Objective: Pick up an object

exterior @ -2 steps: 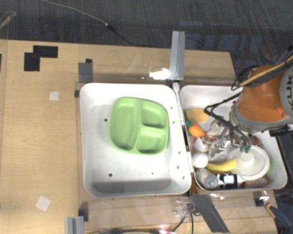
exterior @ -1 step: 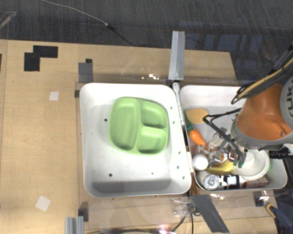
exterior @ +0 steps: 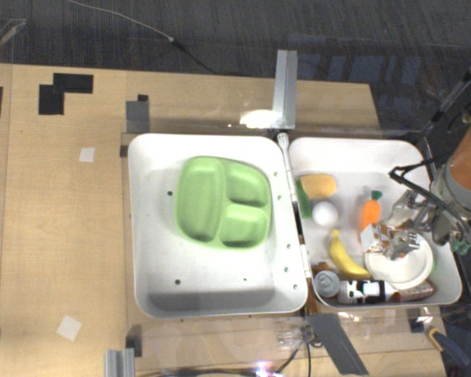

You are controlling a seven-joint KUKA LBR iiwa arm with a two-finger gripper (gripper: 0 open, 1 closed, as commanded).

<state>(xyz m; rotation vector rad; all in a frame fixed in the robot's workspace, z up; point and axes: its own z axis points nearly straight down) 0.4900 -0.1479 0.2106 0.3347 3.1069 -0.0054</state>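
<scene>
Two glossy white bins (exterior: 153, 289); claw (exterior: 399, 238) over round bowl (exterior: 404, 267), grip state unclear.

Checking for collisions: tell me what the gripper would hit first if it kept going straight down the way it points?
Probably the white bowl in the right bin: the gripper hangs right above its rim. Depth from this slanted view is unclear, so the toy carrot beside it is possible.

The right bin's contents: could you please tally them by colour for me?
Yellow: 2, banana and a rounded yellow-orange piece
Orange: 1, carrot
White: 2, ball and bowl
Dark: 1, bottle
Grey: 1, can
Total: 7
</scene>
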